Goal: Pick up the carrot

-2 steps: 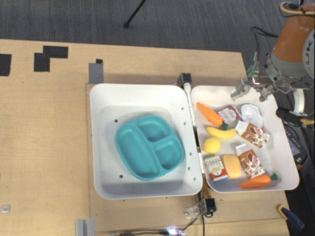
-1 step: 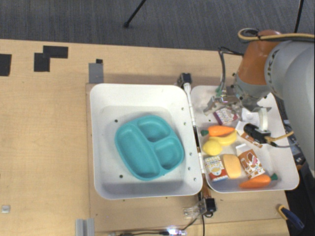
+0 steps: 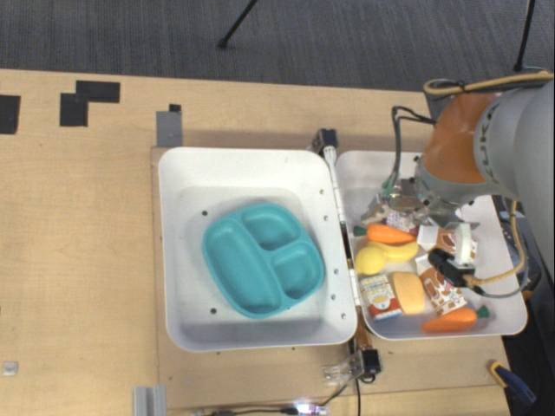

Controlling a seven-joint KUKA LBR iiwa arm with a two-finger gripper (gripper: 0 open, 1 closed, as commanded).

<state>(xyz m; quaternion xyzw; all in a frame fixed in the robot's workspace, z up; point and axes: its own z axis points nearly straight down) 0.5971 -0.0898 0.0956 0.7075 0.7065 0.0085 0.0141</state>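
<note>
In the right bin (image 3: 512, 315) at centre right of the frame, the gripper (image 3: 401, 204) hangs just above the carrot (image 3: 390, 233) — long axis left-right — finger state cannot be told.

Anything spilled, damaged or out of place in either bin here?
Nothing stands out. The teal divided plate lies flat in the left bin. The toy foods, including two carrots, sit crowded but contained in the right bin, below the arm.
</note>
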